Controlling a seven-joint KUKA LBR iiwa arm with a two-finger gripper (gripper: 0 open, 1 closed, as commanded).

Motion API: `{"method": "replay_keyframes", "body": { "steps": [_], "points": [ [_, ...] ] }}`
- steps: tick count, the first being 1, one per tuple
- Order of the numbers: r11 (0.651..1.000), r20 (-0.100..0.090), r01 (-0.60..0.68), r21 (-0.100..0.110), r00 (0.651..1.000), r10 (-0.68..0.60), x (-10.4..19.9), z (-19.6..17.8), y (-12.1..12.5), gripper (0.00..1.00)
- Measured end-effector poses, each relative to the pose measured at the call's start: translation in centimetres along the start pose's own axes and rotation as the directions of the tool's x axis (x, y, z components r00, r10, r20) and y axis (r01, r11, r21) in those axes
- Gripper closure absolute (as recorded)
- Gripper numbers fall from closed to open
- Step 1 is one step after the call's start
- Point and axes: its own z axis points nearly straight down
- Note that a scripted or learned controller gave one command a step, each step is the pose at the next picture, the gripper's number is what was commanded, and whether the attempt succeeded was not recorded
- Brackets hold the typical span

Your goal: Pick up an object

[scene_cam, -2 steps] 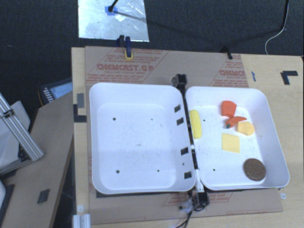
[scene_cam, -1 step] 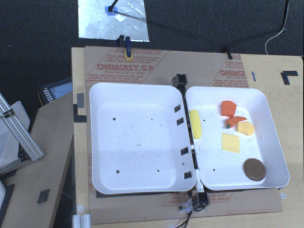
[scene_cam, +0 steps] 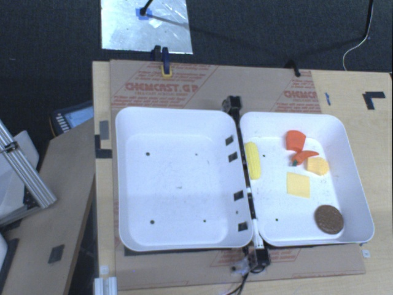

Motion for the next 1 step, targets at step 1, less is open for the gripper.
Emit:
{"method": "replay_keyframes", "body": {
  "steps": [1],
  "points": [
    [1.000,0.000,0.000,0.000,1.000,0.000,0.00,0.00,0.00,1.00]
  ]
}}
